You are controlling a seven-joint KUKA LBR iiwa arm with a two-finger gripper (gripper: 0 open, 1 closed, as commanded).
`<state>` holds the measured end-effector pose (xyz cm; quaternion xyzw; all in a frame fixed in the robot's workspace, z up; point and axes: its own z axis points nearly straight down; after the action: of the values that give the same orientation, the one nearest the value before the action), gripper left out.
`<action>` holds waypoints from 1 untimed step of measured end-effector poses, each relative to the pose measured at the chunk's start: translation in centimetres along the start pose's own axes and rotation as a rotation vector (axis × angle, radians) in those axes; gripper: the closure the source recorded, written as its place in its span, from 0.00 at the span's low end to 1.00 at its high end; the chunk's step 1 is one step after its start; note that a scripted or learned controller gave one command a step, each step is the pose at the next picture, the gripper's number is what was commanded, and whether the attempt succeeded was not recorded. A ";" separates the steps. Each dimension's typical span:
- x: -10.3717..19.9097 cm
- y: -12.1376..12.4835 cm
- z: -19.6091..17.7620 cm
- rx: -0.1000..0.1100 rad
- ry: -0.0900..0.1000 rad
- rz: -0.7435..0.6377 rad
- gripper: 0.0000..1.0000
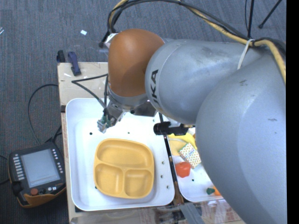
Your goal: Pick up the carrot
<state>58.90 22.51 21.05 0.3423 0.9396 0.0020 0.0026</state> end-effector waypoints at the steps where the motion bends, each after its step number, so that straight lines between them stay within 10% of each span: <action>1: -5.0 -0.8 -17.4 -0.005 -0.005 -0.100 1.00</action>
<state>62.09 18.60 38.45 0.2950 0.9555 0.0036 0.0059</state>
